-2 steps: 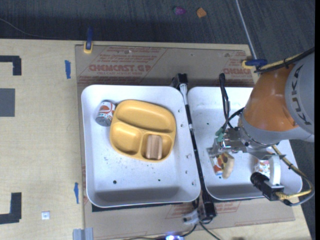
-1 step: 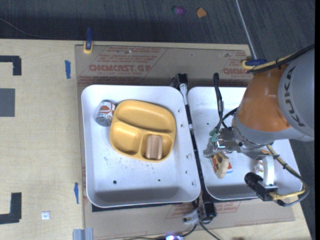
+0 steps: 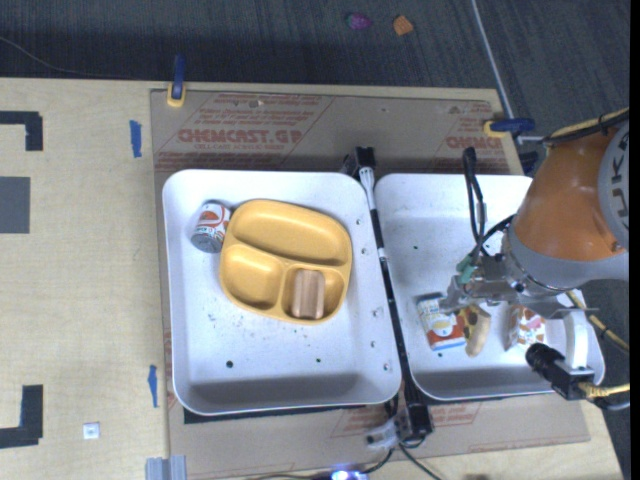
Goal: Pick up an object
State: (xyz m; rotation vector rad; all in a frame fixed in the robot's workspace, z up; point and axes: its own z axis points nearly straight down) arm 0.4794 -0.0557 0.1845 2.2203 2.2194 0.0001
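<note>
**Two bins, arm over the right one**

Left bin (image 3: 190, 368): small can (image 3: 209, 226) on its side touching a yellow divided tray (image 3: 270, 238); tan block (image 3: 307, 293) in one compartment. Board behind reads "CHEMCAST GP". Right bin (image 3: 430, 218): red-and-white packet (image 3: 440, 325), label unreadable, beside a tan piece (image 3: 477, 330). Gripper (image 3: 487, 286) just above them; finger spread cannot be made out.

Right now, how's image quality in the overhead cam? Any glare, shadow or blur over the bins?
Camera view: lighting is even and the focus is fair; the yellow tray and can in the left bin read clearly. Mild sheen on the bin floors, no blown-out glare. The arm shades the right bin, so the pincer and the small packets under it look cluttered and soft.
</note>
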